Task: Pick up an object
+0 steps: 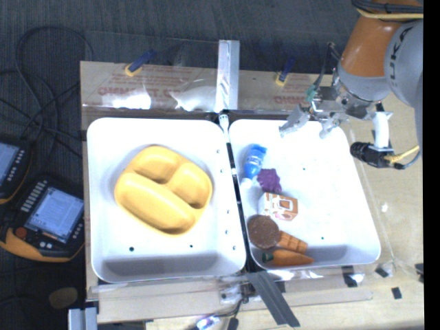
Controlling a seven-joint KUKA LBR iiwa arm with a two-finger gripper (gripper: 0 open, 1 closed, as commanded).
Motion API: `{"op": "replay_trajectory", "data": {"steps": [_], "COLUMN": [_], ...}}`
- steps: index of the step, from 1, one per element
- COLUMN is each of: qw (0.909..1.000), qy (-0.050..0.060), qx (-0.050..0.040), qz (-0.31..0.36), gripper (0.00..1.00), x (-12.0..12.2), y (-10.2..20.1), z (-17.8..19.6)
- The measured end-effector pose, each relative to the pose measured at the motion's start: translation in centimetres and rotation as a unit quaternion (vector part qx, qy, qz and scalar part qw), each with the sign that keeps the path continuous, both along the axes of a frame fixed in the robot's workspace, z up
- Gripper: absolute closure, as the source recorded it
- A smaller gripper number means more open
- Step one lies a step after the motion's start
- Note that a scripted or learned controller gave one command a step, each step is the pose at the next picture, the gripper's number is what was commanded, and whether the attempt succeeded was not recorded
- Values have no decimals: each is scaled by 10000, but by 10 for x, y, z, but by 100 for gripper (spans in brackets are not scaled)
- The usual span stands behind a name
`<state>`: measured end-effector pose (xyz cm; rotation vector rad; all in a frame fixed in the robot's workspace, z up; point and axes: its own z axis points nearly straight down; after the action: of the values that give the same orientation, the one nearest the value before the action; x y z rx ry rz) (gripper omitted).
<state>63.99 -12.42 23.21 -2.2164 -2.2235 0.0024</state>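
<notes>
My gripper (307, 125) hangs over the far edge of the right bin (344, 184), its two fingers spread apart with nothing between them. Below and left of it lie a blue and white bottle (253, 161), a purple toy (269, 180), a small white and orange box (279, 207), a brown round piece (263, 231) and an orange carrot (289, 256). All of these sit along the bin's left side, apart from the gripper.
The left bin (103, 205) holds a large yellow lumpy object (163, 188). A metal divider (228, 67) stands upright behind the bins. Crumpled plastic (196, 98) lies on the board at the back. A handheld pendant (45, 215) rests at far left.
</notes>
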Motion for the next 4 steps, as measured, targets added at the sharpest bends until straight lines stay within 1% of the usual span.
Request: {"op": "replay_trajectory", "data": {"steps": [1, 2, 3, 4], "qw": [10000, 10000, 9994, 9994], "qy": [6, 7, -13, -4], "qx": [5, 4, -15, -13], "qz": [13, 13, 344, 346], "gripper": [100, 0, 0, 100], "x": [1, 0, 26, 26], "y": [1, 1, 24, 24], "z": [9, 9, -139, -130]}}
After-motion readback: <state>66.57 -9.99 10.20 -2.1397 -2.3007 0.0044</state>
